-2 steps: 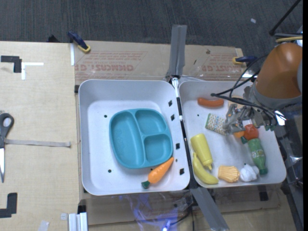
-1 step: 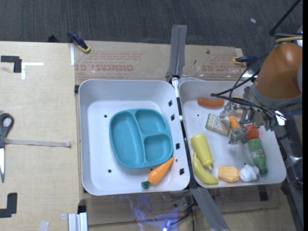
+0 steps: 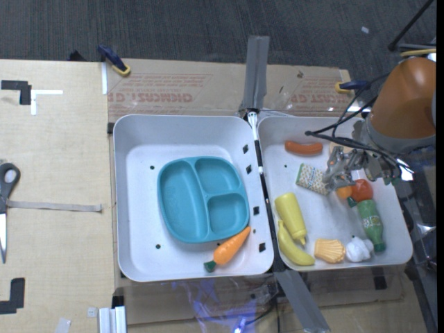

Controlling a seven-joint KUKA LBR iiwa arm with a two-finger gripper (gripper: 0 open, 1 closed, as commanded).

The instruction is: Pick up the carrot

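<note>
Camera view, looking down at a slant: we see two shallow white bins side by side, the left bin (image 3: 125, 207) at centre frame and the right bin (image 3: 399, 255) at centre-right. In the left bin lies a teal divided plate (image 3: 202, 198) w/ three compartments. The carrot (image 3: 229, 249) lies at that bin's lower edge, orange body w/ green tip pointing lower left, its upper end touching or just overlapping the plate's lower right corner; we can't tell which.

The arm (image 3: 409, 103), grey w/ orange band, comes in from the right of the frame, and its gripper (image 3: 341, 174) hangs over the upper middle of the right bin, well apart from the carrot. Fingers are a tangle of metal and cable from this angle, so we can't tell whether they're apart or together, and we see nothing clearly between them.

Right bin contents: a red-orange sausage (image 3: 303, 146) near the upper left; a speckled packet (image 3: 313, 179) just left of the gripper; a green bottle (image 3: 368, 217) w/ red cap to the lower right of the gripper; a yellow bottle (image 3: 291, 215) by the left wall; a banana (image 3: 293, 250) below it; a ridged tan piece (image 3: 329, 250) and a white lump (image 3: 358, 251) along the lower edge.

Far left of the frame, scissors (image 3: 5, 200) lie on the bench (image 3: 55, 151).
</note>
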